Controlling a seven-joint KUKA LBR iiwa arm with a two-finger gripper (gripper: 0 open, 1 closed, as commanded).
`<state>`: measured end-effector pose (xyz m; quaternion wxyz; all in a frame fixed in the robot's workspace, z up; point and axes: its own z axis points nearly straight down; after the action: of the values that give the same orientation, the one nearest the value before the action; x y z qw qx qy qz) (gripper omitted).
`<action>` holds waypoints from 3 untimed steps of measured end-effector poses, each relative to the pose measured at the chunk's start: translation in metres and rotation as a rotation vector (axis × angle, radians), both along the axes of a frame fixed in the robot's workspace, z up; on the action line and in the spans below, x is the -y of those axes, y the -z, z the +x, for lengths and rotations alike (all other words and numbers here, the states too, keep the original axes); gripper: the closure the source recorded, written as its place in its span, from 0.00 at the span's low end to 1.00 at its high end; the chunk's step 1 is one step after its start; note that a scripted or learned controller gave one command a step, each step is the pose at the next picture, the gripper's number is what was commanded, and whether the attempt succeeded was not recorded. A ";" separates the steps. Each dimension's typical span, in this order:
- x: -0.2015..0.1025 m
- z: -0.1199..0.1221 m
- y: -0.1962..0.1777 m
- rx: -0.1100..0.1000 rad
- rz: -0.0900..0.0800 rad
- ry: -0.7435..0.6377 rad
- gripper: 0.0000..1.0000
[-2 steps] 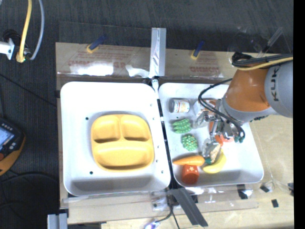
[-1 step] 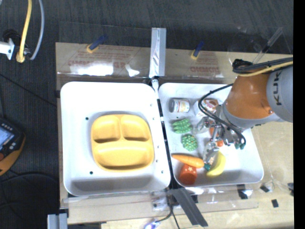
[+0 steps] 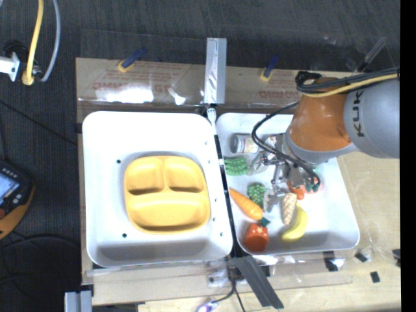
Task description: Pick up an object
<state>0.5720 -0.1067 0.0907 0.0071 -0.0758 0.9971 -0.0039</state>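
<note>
1. Two white bins sit side by side on the tabletop. The left bin carries just a yellow divided tray in its middle, with bare white floor all round the tray out to the walls.
2. The right bin is the crowded one. Its pieces bunch toward the divider wall and the middle, while the strip along its right wall is bare.
3. Along the divider, from far to near: a silvery can, a green pea pod, an orange carrot lying at a slant, and a red tomato-looking piece close to the near wall.
4. A green lumpy veggie sits just beside the carrot. A pale corn cob lies touching a yellow banana, both near the bin's middle.
5. The grey arm comes in from the right, orange band over the far half of the right bin, wrist pointed down.
6. The jaws hang right above the corn cob's upper end, next to a small red-orange bit. Can't tell whether they're wide or closed, too much clutter and cable there.
</note>
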 end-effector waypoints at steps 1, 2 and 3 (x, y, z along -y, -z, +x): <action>0.078 0.034 -0.055 -0.011 0.005 -0.067 0.00; 0.074 0.023 -0.013 -0.010 0.005 0.012 0.00; 0.067 0.025 0.001 -0.005 0.008 0.176 0.00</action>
<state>0.5970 -0.1738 0.0896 0.0045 0.0121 0.9999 -0.0004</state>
